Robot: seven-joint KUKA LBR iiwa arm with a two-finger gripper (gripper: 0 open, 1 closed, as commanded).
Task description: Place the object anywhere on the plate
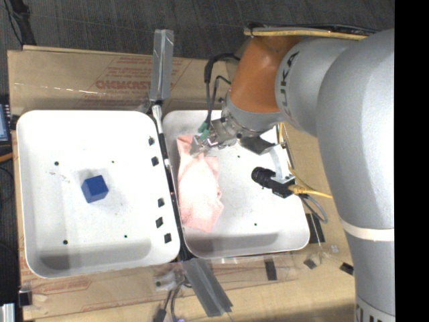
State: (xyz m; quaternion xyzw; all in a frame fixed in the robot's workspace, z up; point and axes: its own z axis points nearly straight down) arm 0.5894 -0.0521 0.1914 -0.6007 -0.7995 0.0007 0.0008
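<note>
A small blue cube (94, 188) rests on the floor of the left bin (40, 247), left of its middle. In the right bin (288, 237) lies a pale pink, flat, crumpled-looking piece (199, 190), stretched along the bin's left side. My gripper (203, 141) is low over the top end of that pink piece, near the right bin's back left corner. It touches or nearly touches the pink edge. The wrist and the orange band (258, 72) cover much of the bin's back. The cube is far to the left of the gripper, across the divider.
A grey metal bar (162, 66) runs from the back down between the bins, with black clips (161, 203) along the shared wall. A black plug with a yellow cable (275, 180) hangs over the right bin's right side. The arm's big grey body (355, 146) covers the right.
</note>
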